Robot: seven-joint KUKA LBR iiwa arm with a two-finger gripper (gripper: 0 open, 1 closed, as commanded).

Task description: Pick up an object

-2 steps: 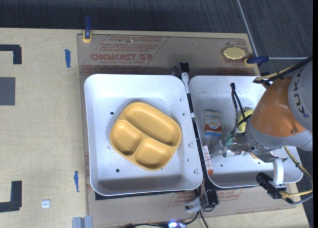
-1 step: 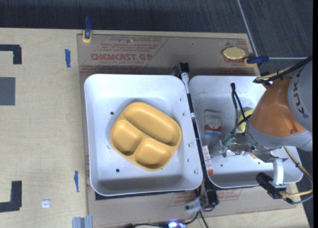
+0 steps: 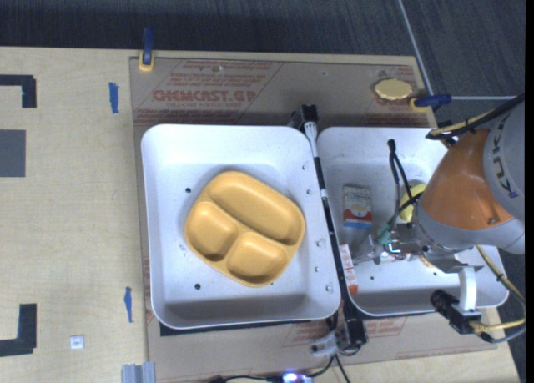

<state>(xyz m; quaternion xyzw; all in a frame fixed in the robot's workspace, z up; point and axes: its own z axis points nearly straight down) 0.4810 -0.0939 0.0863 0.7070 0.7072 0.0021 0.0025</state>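
One small carton (image 3: 357, 206) lies just left of the jaws (image 3: 385, 244) (state unclear); right bin (image 3: 367, 302).

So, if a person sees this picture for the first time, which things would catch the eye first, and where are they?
First comes the yellow divided tray, lying tilted in the middle of the left bin. Next is the arm's orange band, reaching down over the right bin, where a small red, white and blue packet lies near the bin's left wall.
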